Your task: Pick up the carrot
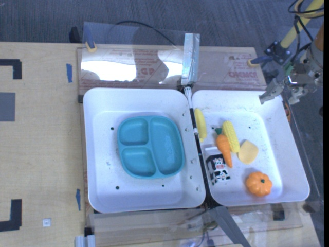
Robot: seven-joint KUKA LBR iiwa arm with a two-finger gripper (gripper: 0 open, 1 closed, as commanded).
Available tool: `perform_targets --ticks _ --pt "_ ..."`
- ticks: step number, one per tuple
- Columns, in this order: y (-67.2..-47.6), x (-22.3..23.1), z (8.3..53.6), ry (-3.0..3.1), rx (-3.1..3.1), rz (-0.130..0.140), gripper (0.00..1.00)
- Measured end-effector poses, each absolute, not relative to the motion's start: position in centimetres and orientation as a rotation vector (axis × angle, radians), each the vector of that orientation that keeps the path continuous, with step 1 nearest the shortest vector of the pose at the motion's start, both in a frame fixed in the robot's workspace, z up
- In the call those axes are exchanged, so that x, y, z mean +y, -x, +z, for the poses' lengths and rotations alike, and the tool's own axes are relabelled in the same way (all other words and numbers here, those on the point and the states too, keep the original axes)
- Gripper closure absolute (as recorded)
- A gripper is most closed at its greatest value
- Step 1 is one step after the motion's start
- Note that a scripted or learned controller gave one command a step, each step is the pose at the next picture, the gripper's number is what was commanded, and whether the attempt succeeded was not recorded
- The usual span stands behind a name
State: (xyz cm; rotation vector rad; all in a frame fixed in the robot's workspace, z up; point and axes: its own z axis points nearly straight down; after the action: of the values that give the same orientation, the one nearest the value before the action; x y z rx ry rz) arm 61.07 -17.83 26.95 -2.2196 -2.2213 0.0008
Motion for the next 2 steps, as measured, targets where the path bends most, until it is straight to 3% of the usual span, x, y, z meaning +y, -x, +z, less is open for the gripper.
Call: perform_targets --ticks 1,2 --pt "-61.18 -17.82 28.08 2.221 -2.226 -0.003 1.00" --pt "-61.17 -17.81 28.01 2.220 -2.225 -0.001 0.00"
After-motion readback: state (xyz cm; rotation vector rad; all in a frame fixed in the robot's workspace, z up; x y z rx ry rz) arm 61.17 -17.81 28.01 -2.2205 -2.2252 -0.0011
